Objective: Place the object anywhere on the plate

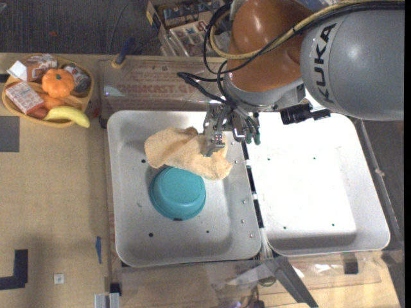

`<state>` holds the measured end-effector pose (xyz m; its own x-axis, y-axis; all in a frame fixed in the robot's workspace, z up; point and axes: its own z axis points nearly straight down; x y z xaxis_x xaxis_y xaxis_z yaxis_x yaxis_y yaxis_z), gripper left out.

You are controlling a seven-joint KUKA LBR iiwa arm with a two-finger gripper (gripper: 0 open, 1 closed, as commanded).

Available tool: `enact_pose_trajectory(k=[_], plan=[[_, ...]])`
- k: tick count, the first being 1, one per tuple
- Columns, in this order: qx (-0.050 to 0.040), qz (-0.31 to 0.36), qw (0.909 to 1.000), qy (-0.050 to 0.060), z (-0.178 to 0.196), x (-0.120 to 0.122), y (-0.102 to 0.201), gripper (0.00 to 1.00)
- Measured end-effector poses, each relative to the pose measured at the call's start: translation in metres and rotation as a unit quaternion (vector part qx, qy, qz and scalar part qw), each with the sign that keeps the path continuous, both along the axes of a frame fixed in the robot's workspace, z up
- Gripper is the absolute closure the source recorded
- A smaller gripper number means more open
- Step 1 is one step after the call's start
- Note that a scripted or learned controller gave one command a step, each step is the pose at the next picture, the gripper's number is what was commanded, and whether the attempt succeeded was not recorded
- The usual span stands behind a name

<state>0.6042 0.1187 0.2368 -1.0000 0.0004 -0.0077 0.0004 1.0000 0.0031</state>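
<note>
A crumpled pale yellow cloth (183, 151) lies in the back half of the left bin (128, 230). Its front edge touches a round teal plate (178, 193) that sits just in front of it, near the bin's middle. My gripper (215, 143) hangs from the grey arm with the orange band and comes down onto the cloth's right part, close to the bin's right wall. The cloth still rests on the bin floor. The wrist hides the cloth's back right corner.
The right bin (314, 191) adjoins the left one along a narrow divide (252, 185). A bowl of toy fruit (48, 92) stands on the bench at the far left. A cardboard strip (160, 88) runs behind the left bin.
</note>
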Motion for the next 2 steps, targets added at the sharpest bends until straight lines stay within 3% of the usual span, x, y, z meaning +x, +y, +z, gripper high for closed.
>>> enact_pose_trajectory(k=[1,2], plan=[[0.0002,0.002,1.0000,0.000,-0.0068,0.0005,0.0518,1.00],[0.0004,0.001,1.0000,0.000,-0.0061,0.0008,0.0516,0.00]])
